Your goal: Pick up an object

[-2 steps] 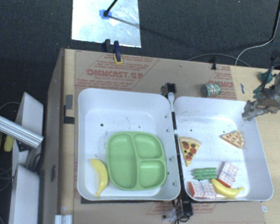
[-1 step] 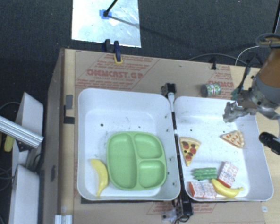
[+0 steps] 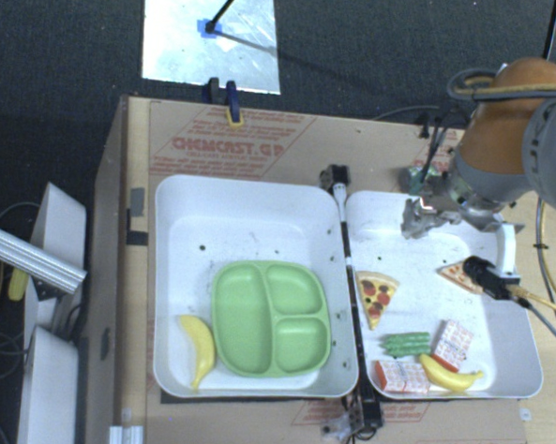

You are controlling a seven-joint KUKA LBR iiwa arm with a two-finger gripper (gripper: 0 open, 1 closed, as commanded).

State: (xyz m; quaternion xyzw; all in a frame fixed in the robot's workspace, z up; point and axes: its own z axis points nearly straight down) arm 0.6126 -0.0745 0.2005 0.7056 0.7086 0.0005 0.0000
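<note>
My gripper [image 3: 417, 221] hangs over the far part of the right bin [image 3: 524, 344], near its back wall. Nothing shows between its fingers. In that bin lie a pizza slice [image 3: 378, 295] near the divider, a second pizza slice [image 3: 460, 273] partly hidden under the wrist, a bunch of green beans [image 3: 406, 343], a red and white packet [image 3: 453, 342], a yellow banana [image 3: 449, 375] and a red and white box [image 3: 400, 376] at the front edge. The gripper stands well behind all of these.
The left bin [image 3: 185, 211] holds a green divided plate [image 3: 270, 319] and a yellow banana [image 3: 198, 348] at its front left. A black clamp [image 3: 336, 179] sits at the back of the divider between the bins.
</note>
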